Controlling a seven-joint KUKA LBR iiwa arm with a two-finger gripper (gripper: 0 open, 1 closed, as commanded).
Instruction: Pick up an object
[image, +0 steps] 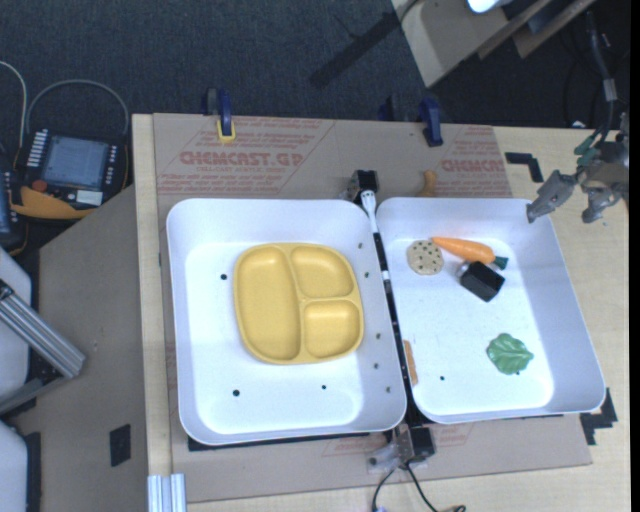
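The right bin (570, 300) holds a round speckled cookie (425, 257), an orange carrot (463, 248), a small black block (481, 281) and a green leafy piece (509, 353). My gripper (564, 207) hangs over that bin's far right corner, well above and to the right of the carrot. It is open, and nothing sits between its fingers (543, 201).
In the left bin (200, 380) lies a yellow divided plate (297, 301). A ridge (382, 280) separates the two bins. Blue clamps (430, 120) hold the cardboard base at the back. A handheld control pendant (72, 165) lies off the bench at far left.
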